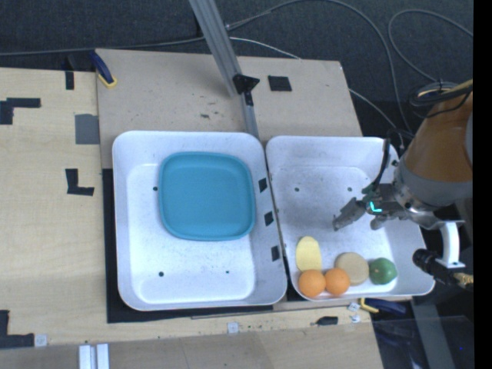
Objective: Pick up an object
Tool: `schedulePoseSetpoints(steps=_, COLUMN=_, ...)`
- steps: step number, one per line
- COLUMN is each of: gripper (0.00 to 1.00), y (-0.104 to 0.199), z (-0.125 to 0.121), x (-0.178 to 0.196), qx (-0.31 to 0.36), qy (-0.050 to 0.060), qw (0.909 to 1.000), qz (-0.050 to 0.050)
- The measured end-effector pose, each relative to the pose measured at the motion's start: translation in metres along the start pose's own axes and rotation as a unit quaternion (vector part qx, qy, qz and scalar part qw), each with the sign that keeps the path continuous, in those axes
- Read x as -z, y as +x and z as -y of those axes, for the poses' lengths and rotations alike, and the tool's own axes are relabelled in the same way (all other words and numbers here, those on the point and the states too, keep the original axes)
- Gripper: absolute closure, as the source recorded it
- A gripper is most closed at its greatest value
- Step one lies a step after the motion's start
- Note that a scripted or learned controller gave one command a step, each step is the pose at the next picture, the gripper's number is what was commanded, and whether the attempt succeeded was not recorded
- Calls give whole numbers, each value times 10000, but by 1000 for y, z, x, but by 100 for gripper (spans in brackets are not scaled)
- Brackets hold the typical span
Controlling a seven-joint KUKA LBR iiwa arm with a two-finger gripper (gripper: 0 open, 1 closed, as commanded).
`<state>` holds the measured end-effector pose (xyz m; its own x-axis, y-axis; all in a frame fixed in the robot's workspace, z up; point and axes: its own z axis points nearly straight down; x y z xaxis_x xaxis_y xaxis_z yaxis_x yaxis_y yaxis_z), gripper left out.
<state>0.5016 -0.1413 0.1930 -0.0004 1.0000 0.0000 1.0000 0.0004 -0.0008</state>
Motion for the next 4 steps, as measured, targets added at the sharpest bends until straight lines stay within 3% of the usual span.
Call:
schedulePoseSetpoints(steps=1, gripper=0, y=0, z=0, x=0, qx=0, qy=0, qw=10000, qz=0)
schedulePoseSetpoints(steps=3, gripper=0, y=-1, z=-3, x=-89, qx=2, qy=20, qw=10000, qz=-5)
schedulePoseSetpoints(steps=4, gripper=0, y=-2, z=-4, x=-102, qx=-3, qy=-23, qw=10000, qz=7)
